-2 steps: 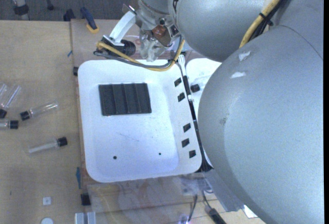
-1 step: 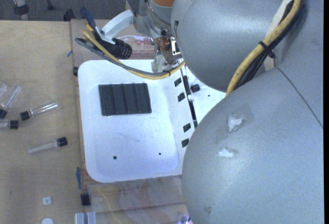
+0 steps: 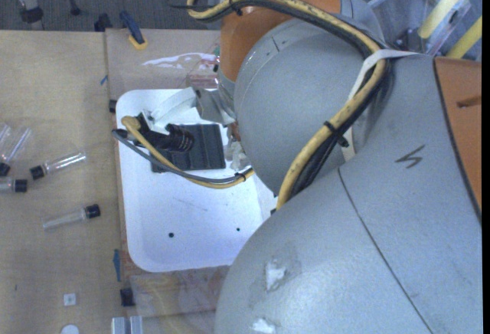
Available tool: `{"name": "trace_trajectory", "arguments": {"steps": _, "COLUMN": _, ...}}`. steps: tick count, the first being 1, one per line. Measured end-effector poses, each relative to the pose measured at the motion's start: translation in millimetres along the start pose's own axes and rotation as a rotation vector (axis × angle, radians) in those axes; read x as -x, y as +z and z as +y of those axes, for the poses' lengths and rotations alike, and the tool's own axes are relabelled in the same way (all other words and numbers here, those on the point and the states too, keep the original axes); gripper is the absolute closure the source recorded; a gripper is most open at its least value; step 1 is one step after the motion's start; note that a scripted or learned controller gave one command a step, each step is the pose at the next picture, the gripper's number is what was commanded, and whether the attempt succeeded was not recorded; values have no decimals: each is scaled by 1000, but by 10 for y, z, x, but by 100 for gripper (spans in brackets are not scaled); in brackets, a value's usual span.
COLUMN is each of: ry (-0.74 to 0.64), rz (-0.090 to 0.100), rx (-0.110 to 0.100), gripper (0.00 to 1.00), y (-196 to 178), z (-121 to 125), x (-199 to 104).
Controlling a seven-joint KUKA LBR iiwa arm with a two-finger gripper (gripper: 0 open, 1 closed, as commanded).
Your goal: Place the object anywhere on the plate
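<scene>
Frankly, with the arm [image 3: 321, 87] covering the bin [image 3: 184, 237] from three o'clock, we cannot tell if the claw [image 3: 205, 101] is apart, or which way the object lies.

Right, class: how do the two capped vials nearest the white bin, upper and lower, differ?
The upper vial has its black cap at its left end; the lower vial has its cap at the right end. The upper vial's glass glints bright; the lower vial's looks duller. Both are clear and lie on the bench, slanting alike.
</scene>
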State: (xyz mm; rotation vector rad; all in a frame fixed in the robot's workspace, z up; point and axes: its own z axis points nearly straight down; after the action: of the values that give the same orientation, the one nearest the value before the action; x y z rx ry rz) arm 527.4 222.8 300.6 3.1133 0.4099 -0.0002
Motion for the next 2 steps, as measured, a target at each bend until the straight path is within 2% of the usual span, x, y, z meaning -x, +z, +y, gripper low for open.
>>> {"name": "trace_trajectory", "arguments": {"steps": 1, "ry": 59, "rz": -7, "rx": -3, "gripper": 100, "y": 1823, "z": -152, "x": 476}}
{"name": "trace_trajectory", "arguments": {"steps": 2, "ry": -38, "rz": 5, "rx": -2, "gripper": 100, "y": 2120, "z": 62, "x": -319}}
